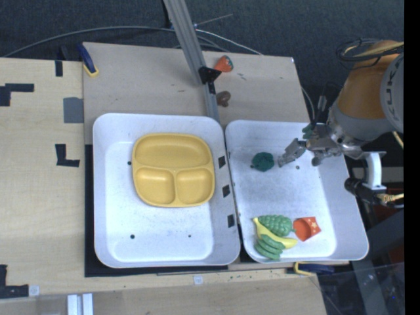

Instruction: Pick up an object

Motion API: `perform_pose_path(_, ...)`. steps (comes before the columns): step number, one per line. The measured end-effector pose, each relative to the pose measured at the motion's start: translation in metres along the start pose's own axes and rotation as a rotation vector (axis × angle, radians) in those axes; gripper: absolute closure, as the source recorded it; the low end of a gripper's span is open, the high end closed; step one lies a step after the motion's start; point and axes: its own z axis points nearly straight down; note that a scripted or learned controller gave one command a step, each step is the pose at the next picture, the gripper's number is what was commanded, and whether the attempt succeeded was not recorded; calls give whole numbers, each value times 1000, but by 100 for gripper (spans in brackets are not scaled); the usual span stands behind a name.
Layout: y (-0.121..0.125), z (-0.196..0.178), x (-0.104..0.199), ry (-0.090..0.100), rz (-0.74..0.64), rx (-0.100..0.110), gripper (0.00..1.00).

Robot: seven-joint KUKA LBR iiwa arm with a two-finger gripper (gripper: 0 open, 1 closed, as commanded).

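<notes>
Yellow plastic divided plate point(174, 168), three compartments, flat in the upper half of the left shallow white bin point(115, 241); nothing in its compartments. Left bin set on the pale wooden worktop point(39, 195), edge to edge with the right shallow white bin point(348, 235).

Right bin, upper part: small dark green rounded object point(263, 161), alone on the bin floor, near the left wall. Right bin, lower part, close to the front wall: cluster of toy foods, comprising a green bumpy rounded piece point(276, 225), a yellow banana-shaped piece point(282, 241) beneath it, a green ridged piece point(268, 247) at the front wall, and a red-orange piece point(306, 228) just to the right of the cluster.

Grey arm with orange band point(367, 90) entering from the right, above the upper right part of the right bin. Two-finger gripper point(300, 152) just right of the dark green rounded object, apart from it; fingers spread, nothing between them.

Behind the bins, on the worktop: slanted grey metal rail point(185, 28), with a small orange-red object point(224, 63) and a small brown object point(224, 98) beside its foot.
</notes>
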Motion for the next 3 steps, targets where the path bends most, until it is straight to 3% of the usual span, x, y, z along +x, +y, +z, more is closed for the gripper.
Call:
perform_pose_path(1,0,0,0,0,0,0,0)
perform_pose_path(2,3,62,6,0,1,6,0)
perform_pose_path(3,3,101,6,-3,1,-1,0)
